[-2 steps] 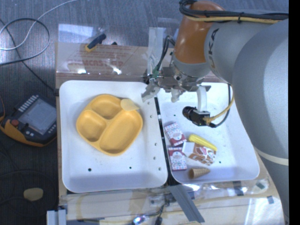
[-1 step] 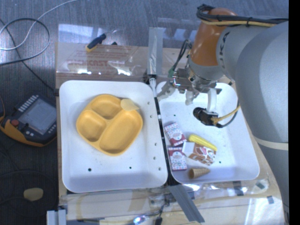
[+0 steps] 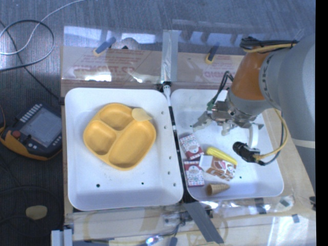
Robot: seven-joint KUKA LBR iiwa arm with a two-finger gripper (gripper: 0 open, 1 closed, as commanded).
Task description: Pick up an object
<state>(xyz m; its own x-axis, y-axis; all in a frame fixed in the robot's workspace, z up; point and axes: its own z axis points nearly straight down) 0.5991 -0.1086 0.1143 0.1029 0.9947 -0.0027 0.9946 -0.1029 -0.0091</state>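
Observation:
My gripper [image 3: 210,127] hangs over the back part of the right bin [image 3: 271,181], its two fingers spread open with only white bin floor between them. Just in front of it lie several small items: a red-and-white carton [image 3: 190,146], a second one [image 3: 193,172], a third, wider one [image 3: 218,168], a yellow banana-like piece [image 3: 221,155] and a tan cone [image 3: 218,188]. The nearest carton sits a little left of and below the left finger [image 3: 199,123]. None of them touches the gripper.
The left bin [image 3: 82,188] holds a yellow divided plate [image 3: 119,136] with a pale round piece [image 3: 142,115] at its rim. A ridge [image 3: 173,132] separates the bins. A black cable plug [image 3: 243,150] dangles from the arm over the right bin. A pendant [image 3: 36,132] lies on the floor at left.

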